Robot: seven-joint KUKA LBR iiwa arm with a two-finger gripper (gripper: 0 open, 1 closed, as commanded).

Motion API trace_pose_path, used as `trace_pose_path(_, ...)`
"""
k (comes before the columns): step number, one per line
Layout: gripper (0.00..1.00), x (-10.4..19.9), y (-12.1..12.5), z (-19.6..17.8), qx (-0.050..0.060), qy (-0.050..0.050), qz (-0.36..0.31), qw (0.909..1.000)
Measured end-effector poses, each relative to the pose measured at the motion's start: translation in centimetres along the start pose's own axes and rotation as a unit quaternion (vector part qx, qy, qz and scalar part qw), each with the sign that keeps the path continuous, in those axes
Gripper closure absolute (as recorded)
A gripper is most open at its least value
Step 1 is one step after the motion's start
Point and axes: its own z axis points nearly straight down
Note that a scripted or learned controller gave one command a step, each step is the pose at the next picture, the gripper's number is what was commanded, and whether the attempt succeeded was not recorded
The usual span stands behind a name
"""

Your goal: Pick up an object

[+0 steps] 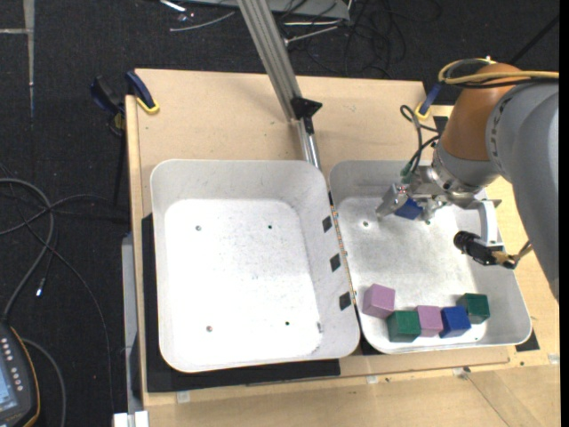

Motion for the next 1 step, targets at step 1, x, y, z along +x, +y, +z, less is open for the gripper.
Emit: trace_pose_path(1, 1.00, -0.24, -0.41, -0.92, 0.007, 0.000, 0.001, 1.0000)
